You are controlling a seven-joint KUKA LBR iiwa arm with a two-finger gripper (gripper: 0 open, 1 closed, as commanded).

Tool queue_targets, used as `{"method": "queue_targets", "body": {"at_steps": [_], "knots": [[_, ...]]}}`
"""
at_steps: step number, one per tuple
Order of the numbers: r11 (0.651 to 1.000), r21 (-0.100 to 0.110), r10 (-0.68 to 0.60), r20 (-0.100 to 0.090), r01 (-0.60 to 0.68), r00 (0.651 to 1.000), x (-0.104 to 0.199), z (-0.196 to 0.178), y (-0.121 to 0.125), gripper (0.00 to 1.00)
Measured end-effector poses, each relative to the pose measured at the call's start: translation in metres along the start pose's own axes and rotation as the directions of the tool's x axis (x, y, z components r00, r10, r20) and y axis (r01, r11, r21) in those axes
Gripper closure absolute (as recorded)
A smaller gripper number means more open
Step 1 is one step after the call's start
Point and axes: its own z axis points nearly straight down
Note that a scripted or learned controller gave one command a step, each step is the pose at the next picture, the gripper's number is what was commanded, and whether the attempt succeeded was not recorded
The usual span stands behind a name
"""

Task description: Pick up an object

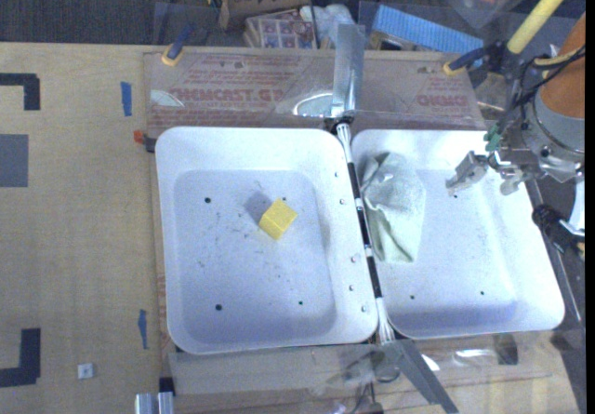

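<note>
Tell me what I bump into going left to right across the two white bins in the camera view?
Left bin → yellow block → right bin → crumpled whitish cloth → the robot's hand, hovering over the right bin's far right side.

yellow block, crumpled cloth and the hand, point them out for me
yellow block [278,219], camera view, middle of its top face, in the left bin
crumpled cloth [392,207], camera view, middle of the bunched fabric, at the right bin's left side
hand [462,178], camera view, between its fingertips, above the right bin

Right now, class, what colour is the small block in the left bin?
Yellow: the small block shows clearly in the camera view, on the left bin's floor.
</note>
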Motion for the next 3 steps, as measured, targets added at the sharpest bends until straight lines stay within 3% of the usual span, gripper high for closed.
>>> {"method": "queue_targets", "body": {"at_steps": [1, 2, 3], "knots": [[0.967, 0.000, -0.257, 0.000, 0.257, 0.967, 0.077, 0.047, 0.038, 0.00], [0.761, -0.006, -0.649, 0.006, 0.649, 0.761, 0.121, 0.043, 0.076, 0.00], [0.769, -0.005, -0.640, 0.005, 0.640, 0.769, 0.197, 0.056, 0.107, 0.00]]}}
